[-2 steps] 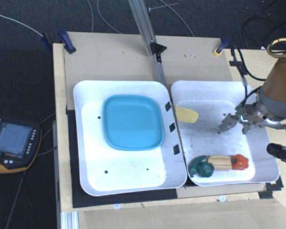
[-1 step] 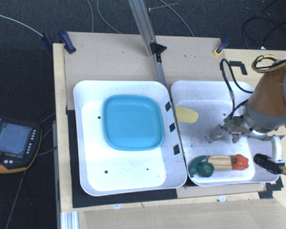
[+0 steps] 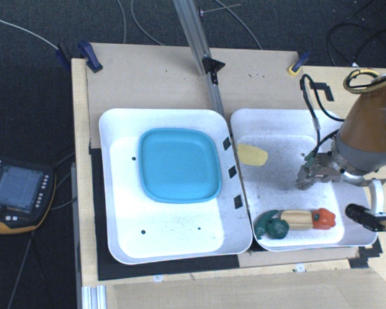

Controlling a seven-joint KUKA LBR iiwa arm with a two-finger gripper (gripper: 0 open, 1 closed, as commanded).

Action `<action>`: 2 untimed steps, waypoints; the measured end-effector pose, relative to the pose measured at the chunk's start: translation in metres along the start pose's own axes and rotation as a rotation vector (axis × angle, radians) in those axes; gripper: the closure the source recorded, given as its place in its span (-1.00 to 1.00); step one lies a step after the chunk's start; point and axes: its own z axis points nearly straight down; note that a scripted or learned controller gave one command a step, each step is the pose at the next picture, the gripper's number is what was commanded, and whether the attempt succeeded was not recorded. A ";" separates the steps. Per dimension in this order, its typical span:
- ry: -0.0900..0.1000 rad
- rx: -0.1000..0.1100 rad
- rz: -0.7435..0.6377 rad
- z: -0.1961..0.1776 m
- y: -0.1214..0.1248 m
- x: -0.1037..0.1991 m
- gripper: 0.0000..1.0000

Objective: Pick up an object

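Bright, even overhead light washes the two white bins (image 3: 116, 172) nearly to glare, their rims blown out against the dim dark floor (image 3: 26, 108) (its cables barely legible). Shadows are soft and short, pooling just under the gripper (image 3: 307, 179) and along the bin walls. The blue plate (image 3: 180, 165) shows a flat sheen. Focus is slightly soft throughout, with visible grain.

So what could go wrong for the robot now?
1. The gripper sits over bare floor of the right bin, apart from every object, so it may grab nothing.
2. The toys lie against the bin's near wall, where a grab could hit the rim.
3. The yellow piece looks flat, so it may be hard to pinch.
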 end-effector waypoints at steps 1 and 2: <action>-0.001 -0.003 0.001 -0.051 -0.008 -0.005 1.00; -0.001 -0.001 0.000 -0.080 -0.007 -0.005 1.00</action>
